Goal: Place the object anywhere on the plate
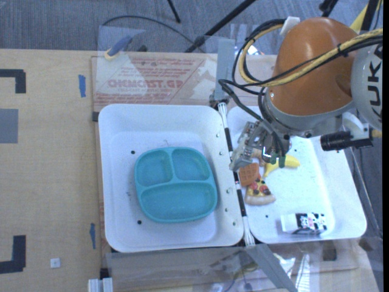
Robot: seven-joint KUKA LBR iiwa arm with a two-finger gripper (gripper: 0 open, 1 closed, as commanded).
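Grey carpet (73, 11) lies at the far side of the scene, crossed by black stand legs, and nearer to us a pale wooden bench (42, 181) carries two shallow white bins side by side. We see the left bin (115, 126) holding a teal divided plate (175, 184), which has two small compartments on its far side and one long one on its near side. Behind that bin a clear sheet with reddish printing (146, 81) lies flat on the bench, with a strip of blue tape (81, 85) to its left.

We find the right bin (334, 193) under the arm (313, 66), whose orange band and grey body reach in from the right, with yellow and black cables looped over it. Its gripper (250, 157) points down over the far left part of the right bin, just beside the wall shared by the two bins. We cannot tell how its jaws stand. Right under the gripper lies a brown toy piece (248, 175), touching a pizza slice toy (259, 193) just nearer to us. A yellow banana toy (285, 163) lies to the right of the gripper. A small white and black box (304, 222) sits in the near part of the right bin, well apart from the others.
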